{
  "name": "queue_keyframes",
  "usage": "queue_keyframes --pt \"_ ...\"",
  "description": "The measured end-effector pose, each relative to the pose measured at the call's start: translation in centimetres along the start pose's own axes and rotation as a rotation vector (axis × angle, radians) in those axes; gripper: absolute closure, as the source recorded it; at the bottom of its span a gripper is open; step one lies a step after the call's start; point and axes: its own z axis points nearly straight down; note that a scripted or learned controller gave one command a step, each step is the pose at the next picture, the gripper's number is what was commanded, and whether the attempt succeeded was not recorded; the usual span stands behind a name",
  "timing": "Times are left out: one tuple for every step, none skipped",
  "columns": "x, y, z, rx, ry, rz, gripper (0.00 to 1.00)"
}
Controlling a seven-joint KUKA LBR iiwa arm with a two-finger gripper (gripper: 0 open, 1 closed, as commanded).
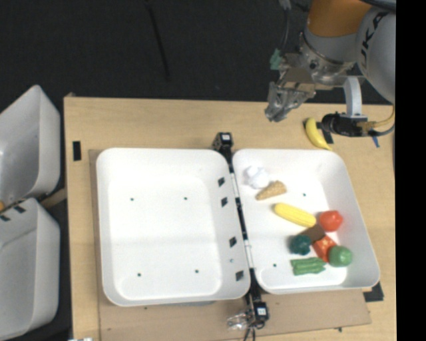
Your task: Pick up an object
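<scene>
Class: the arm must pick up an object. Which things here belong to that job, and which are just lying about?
Job: pincer; corn cob; tomato; green pepper; white ball.
Lying about: left bin; banana on the bench.

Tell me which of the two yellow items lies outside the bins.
The banana: it rests on the bare bench beyond the right bin's far rim, near the gripper. The other, a yellow corn-like piece, lies inside that bin.

Arm (pixel 373 40) casing pale grey, rounded, part of a dark lettered marking visible on it; broad orange band (pixel 336 14) above the wrist; wrist flange metallic grey with a small teal-green fitting on one side; gripper (pixel 281 110) of dull grey metal, boxy body narrowing to slim fingers.
</scene>
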Motion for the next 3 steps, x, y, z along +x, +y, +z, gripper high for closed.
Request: queue_keyframes --pt "7.4 -1.5 -1.6 0.002 0.002 -0.006 1.00" --pt "5.4 -8.0 -8.7 -0.002 0.001 0.002 1.00" --pt "3.5 -0.7 -15.7 -0.006 -0.002 0.005 1.00"
